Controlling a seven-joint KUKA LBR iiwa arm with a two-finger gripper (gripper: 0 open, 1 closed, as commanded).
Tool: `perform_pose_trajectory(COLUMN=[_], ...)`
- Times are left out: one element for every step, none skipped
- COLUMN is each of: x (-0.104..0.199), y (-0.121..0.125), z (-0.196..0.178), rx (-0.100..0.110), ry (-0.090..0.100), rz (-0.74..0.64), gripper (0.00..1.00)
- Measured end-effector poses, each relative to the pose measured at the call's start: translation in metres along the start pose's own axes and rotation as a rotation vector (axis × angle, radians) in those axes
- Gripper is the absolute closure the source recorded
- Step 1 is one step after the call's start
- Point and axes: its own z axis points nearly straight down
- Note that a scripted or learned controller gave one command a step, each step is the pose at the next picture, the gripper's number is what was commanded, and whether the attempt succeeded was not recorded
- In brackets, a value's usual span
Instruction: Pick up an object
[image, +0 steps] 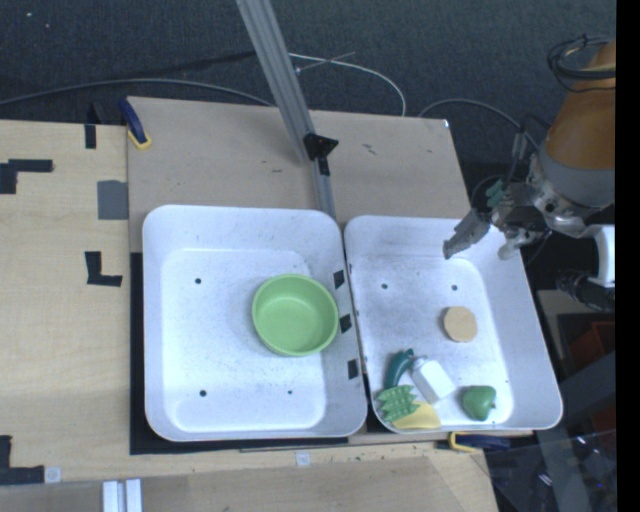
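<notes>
Bench, right bin (520, 330) | tan disc (460, 324) well below gripper (487, 236) | grip state unclear

your arm (585, 140) presents a broad orange band with a rounded profile, seated above a grey wrist section. you will find thin dark cables looped over the top of the orange segment. a white fitting sits beside the wrist. your gripper (487, 235) is grey metal with dark detailing; one slim grey finger (465, 238) tapers to a narrow tip. the picture is too blurred to confirm screws or markings.
</notes>
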Motion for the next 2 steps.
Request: perform_pose_trajectory(x=[0.0,0.0], y=[0.0,-0.007], z=[0.0,0.045], rx=[0.0,0.004], ry=[0.0,0.0], rz=[0.0,0.001], gripper=[0.0,0.0])
